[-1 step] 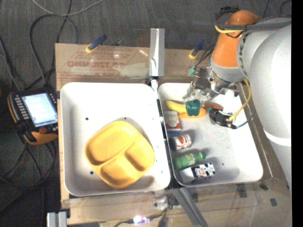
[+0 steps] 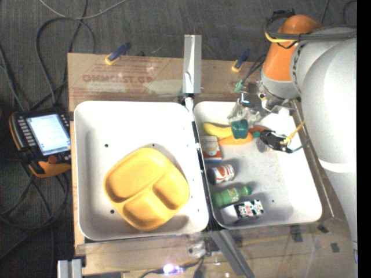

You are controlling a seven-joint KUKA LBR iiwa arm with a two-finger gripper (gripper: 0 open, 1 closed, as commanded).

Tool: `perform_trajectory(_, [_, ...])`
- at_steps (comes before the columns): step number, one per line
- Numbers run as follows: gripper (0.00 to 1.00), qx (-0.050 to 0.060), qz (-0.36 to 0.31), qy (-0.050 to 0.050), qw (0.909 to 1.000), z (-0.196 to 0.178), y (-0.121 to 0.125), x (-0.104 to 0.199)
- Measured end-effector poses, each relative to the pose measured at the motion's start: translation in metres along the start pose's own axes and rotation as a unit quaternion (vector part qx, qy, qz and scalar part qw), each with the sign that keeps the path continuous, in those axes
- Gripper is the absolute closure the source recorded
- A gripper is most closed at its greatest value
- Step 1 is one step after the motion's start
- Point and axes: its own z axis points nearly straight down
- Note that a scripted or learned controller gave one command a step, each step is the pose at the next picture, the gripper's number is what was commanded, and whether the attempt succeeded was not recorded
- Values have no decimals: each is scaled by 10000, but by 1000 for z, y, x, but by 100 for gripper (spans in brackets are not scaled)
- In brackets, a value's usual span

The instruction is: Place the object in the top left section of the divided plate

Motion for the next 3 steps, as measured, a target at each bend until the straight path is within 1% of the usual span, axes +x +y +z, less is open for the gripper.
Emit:
perform_trajectory(1, [100, 10, -285, 27, 9996, -31, -104, 40])
perform_trajectory(2, [0, 10, -285, 29, 9996, -31, -104, 40])
perform_trajectory(3, [100, 64, -301, 27, 9995, -36, -105, 41])
